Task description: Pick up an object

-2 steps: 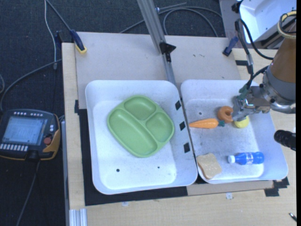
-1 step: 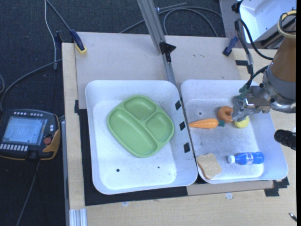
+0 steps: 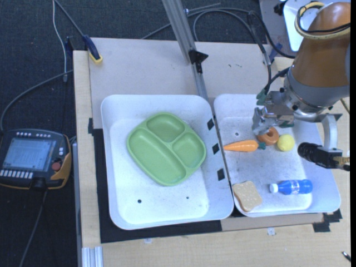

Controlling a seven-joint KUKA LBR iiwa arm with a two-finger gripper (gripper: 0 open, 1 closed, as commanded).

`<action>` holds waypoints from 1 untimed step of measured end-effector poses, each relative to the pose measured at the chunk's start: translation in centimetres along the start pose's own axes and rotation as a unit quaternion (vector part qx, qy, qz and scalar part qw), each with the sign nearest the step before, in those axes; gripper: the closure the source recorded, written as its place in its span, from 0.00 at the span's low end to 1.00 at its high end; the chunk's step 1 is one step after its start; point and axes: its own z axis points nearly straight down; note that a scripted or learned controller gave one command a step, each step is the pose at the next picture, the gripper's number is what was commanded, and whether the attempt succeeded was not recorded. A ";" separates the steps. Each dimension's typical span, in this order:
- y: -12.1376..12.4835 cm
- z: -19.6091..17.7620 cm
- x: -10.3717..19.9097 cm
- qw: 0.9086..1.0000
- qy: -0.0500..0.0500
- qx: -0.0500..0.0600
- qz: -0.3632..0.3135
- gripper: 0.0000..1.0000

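The gripper hovers low in the right bin, right above the orange ring beside the carrot. From here I can't tell its jaw state. It should centre on the ring's rim before squeezing, and stay off the lemon.

No text can be read — the lit screen of the grey handheld control pendant is too blurred.

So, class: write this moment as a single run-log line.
arm: over right bin | gripper: low above orange ring, beside carrot | grasp: unconfirmed | left bin: green divided plate
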 end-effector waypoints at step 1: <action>1.3 1.0 4.8 1.000 0.000 0.001 0.000 1.00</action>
